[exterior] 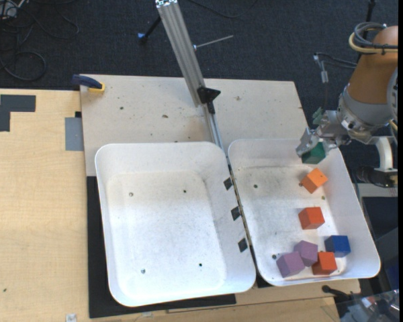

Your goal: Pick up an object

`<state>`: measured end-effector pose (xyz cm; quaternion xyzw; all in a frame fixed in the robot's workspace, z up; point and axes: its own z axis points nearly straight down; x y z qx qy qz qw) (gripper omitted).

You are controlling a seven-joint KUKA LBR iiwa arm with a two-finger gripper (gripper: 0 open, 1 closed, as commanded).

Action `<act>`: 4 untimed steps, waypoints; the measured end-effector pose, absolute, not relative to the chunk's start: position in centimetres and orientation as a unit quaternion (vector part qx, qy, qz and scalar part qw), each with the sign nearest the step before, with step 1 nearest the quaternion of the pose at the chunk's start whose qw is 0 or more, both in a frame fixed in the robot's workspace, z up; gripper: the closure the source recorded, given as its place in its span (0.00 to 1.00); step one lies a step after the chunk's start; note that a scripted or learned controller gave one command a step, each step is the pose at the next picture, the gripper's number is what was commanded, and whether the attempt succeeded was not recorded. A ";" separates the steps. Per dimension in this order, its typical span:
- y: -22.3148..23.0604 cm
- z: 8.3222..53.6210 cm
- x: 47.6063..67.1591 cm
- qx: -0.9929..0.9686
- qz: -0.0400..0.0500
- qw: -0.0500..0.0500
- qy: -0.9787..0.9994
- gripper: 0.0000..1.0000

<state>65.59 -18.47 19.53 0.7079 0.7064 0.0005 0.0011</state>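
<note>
**Green block between the fingers above the right bin's far right corner**

The grey arm with its orange band (371, 72) reaches in from the right, and its two-finger gripper (314, 147) hangs over the far right corner of the right-hand shallow white bin (265, 200). A small dark green block (314, 154) sits between the fingers, which are clamped against it; the block shows just over the bin's far rim, and whether it touches the rim or the floor cannot be told from this slant.

Along the bin's right side, near the green block, lies a light orange cube (314, 180), tilted on its corner. Further toward the near edge sits a red-orange cube (311, 217), apart from the first. In the near right corner a cluster gathers: a blue cube (337, 245) by the right wall, a small orange-red cube (325, 263) just beside it, and two purple blocks touching each other, one (307, 251) behind and one (290, 264) closer to the near rim.

The left-hand shallow white bin (161, 227) lies beside the right one, their rims meeting at a seam with three dark clips (234, 212). A slanted aluminium bar (185, 49) rises from behind the seam on the pale bench board (148, 106).
</note>
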 end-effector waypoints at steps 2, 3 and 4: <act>-13.9 20.8 63.9 0.706 -0.001 -0.003 0.708 1.00; -7.8 20.8 62.3 0.706 -0.001 -0.003 0.709 1.00; -3.4 21.3 60.4 0.706 -0.001 -0.003 0.708 1.00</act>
